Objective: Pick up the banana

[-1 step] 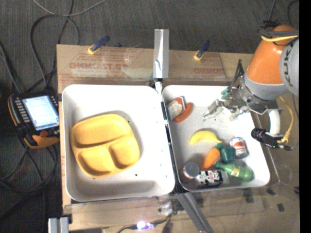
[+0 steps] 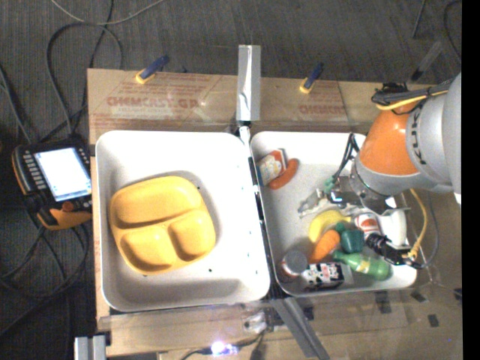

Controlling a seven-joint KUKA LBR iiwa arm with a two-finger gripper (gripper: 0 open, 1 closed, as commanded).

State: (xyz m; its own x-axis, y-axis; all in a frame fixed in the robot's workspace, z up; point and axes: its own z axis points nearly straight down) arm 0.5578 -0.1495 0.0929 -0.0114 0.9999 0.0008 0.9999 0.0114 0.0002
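Banana sits lower right of frame in the right bin, touching the carrot just below it and with a green toy at its right; my pincer hangs just above it, and I can't tell how it's set. It looks like a light, stiff, smooth plastic toy, so probably slippery on the curve. I'd grab across the middle of the exposed yellow arc, away from the carrot side, where there's room.
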